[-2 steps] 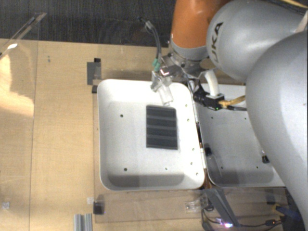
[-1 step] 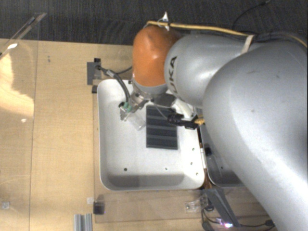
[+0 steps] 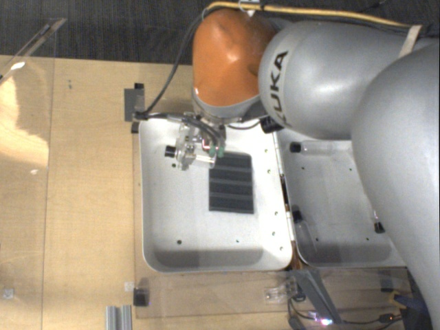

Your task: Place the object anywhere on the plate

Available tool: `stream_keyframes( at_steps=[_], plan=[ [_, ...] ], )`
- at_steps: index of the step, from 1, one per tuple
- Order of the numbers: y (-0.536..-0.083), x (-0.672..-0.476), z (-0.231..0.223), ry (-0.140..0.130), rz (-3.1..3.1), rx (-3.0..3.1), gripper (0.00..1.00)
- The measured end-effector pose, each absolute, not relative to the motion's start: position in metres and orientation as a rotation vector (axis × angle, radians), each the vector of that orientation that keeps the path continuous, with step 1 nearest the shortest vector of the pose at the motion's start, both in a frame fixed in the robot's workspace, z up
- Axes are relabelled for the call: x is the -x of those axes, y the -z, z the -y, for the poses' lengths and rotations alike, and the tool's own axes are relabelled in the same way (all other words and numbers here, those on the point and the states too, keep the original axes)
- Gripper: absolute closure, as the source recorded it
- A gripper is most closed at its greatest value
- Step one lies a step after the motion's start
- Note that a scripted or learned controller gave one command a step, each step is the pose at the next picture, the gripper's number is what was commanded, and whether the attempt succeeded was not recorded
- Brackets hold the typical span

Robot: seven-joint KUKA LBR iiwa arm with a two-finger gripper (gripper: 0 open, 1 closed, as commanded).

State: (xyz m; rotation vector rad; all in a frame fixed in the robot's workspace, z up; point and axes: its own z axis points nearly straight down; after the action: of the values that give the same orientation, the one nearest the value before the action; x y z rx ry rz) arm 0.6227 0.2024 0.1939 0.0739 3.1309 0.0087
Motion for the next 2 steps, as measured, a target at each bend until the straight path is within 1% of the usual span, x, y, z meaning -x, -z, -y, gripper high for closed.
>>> stream_keyframes(
  at_steps=[1,2],
  plan=[
    [-0.214,-0.656,-0.236,-0.008,-3.082,0.544,1.0],
    [-0.309,-0.67,-0.235,-0.009,-3.114,0.297,1.0]
  ],
)
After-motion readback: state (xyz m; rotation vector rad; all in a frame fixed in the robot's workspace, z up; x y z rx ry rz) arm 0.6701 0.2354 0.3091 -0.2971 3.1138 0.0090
